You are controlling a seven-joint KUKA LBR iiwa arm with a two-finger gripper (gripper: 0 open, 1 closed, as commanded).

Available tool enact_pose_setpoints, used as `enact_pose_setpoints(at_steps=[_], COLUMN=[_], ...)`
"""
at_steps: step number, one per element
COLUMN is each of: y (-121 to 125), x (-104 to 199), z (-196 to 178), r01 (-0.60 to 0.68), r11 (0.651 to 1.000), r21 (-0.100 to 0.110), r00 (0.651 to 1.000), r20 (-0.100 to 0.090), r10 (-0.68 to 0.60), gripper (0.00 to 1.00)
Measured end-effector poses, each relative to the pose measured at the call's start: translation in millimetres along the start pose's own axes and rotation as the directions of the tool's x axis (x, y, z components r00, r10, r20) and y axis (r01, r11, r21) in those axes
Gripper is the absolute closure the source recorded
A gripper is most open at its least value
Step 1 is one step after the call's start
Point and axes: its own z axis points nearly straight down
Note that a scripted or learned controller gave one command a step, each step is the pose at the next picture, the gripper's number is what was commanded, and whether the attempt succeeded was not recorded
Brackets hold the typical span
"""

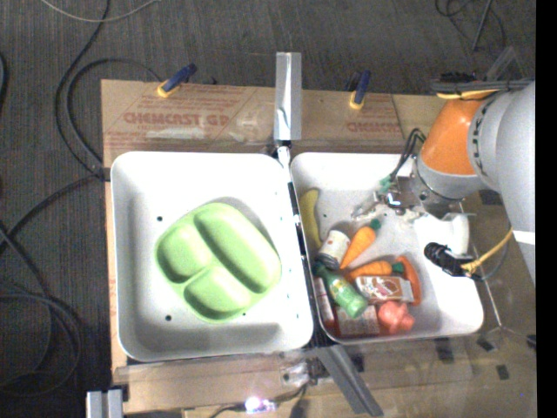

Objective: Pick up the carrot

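Carrot [359, 243] lying in the right-hand bin [452, 320], slanted, its green-topped end [375, 225] up and to the right and its orange tip down and to the left, close against a small white-capped bottle [333, 247]. Beyond that bottle a banana [309, 216] runs along the bin's left wall; below the carrot lie an orange carton [383, 279], a green bottle [345, 296] and a reddish fruit [396, 318], all crowded near it. The left-hand bin [130, 233] holds a green divided tray [218, 259] and plays no part in this step. The gripper [389, 197] hangs just above and to the right of the carrot's leafy end, under the orange wrist band [451, 142]; whether its pincer stands wide or narrow cannot be told from this angle, and nothing is seen between it. To grasp well, the likely need is to shift down and left until centred over the carrot's thicker middle, turn the wrist so the closing line crosses the slanted body, then descend. The main risk, judged from the crowding, is catching the white-capped bottle or the carton edge instead, or pinching only the leafy top, which would probably slip.
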Motion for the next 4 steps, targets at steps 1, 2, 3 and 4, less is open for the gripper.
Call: enact_pose_setpoints(at_steps=[1,2,3,4], y=[-12.9,-39.3,-37.1,-37.2], x=[1.5,20.7,20.7,20.9], z=[-0.6,-1.3,-11.5,-11.4], r01=[0.361,0.391,0.39,0.39], r11=[0.933,0.921,0.921,0.921], r21=[-0.004,-0.006,-0.013,-0.012], r00=[0.933,0.921,0.921,0.921], r20=[0.003,0.005,0.007,0.007], r10=[-0.361,-0.391,-0.39,-0.39], gripper=[0.0,0.0,1.0,0.0])
